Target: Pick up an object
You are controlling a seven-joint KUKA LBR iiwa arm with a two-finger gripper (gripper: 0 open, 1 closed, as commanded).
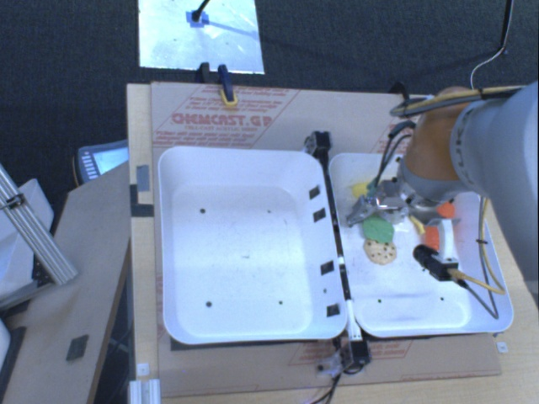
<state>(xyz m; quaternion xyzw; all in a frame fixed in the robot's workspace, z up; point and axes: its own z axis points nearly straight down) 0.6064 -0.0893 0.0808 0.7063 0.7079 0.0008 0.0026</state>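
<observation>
My hand hovered low in the right bin, just above the green piece beside the cookie; its grip I could not tell.

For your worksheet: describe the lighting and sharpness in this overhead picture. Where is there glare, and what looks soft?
Camera view: bright, even light washes out the left bin; strong glare on the shiny sheet at top; the arm at right looks soft, and the gripper is hard to resolve above the cookie-like toy.
</observation>
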